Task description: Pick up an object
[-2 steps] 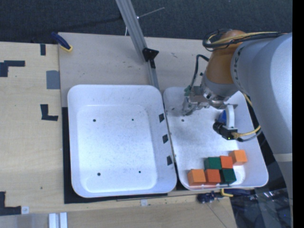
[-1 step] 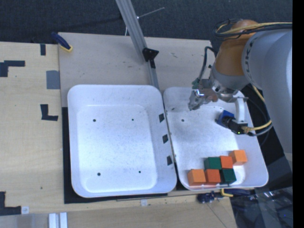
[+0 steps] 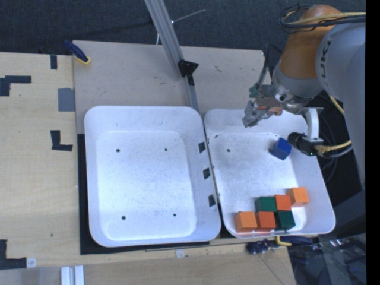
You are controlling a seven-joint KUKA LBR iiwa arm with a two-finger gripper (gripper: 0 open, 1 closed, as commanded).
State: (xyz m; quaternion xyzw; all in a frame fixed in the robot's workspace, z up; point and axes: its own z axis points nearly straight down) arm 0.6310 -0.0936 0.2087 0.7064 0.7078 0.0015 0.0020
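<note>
Gripper [image 3: 256, 115] seen from above at a slant over the far rim of the right-hand bin [image 3: 237, 177]. Its tip is small and blurred, so it cannot be told whether it is open or closed, and nothing can be seen held in it. The grey arm [image 3: 347, 52] with its orange band [image 3: 306, 37] is cut off by the frame beyond the bin's far right corner. The blue block [image 3: 281, 149] lies alone on the bin's floor near its right wall, short of the gripper and apart from it. The other blocks sit packed in the bin's near right corner. About four orange blocks [image 3: 245, 220] and two green blocks [image 3: 266, 204] touch one another, and their shared edges make the count uncertain. One orange block at the right end of the group lies slightly apart. A pale patch among them is too unclear to name. The left-hand bin [image 3: 95, 159] sits just beside the right-hand bin, their rims meeting, with four small dark dots on its white floor. A slanted metal rail [image 3: 166, 28] ends at a black clamp [image 3: 188, 67] beyond the seam between the bins. A small dark object [image 3: 261, 247] at the right-hand bin's near rim is too indistinct to identify.
</note>
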